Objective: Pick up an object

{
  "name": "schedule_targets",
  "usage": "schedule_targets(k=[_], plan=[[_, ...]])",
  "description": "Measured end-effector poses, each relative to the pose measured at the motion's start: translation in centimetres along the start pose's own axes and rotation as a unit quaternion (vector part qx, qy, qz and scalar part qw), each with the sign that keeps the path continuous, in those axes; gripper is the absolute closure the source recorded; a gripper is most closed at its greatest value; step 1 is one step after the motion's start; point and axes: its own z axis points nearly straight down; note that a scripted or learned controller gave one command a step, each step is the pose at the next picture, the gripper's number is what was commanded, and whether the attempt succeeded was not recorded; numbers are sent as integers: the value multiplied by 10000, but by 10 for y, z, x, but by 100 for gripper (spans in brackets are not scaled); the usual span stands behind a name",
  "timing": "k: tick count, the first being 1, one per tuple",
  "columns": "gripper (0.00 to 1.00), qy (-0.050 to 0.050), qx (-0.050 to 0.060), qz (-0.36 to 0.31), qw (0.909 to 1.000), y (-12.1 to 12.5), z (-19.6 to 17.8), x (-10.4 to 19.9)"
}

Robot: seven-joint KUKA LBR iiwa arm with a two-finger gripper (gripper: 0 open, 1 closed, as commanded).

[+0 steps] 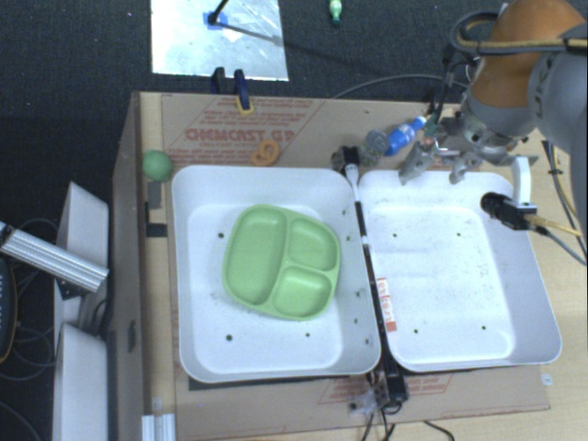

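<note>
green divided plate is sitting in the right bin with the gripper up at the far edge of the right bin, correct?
Not quite: the camera view shows the green divided plate in the left bin, not the right one. The rest holds: the gripper is at the far edge of the right bin.

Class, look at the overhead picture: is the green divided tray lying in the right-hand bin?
No. The green divided tray lies in the left bin; the right bin sits beside it, under the arm.

Green ball (157,164) at the bench's left edge, small green bottle (335,7) on dark floor beyond.
</note>
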Motion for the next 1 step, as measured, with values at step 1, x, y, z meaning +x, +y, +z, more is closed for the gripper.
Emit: schedule_targets(k=[1], plan=[[0, 1, 4, 12, 10000, 9, 131, -19]])
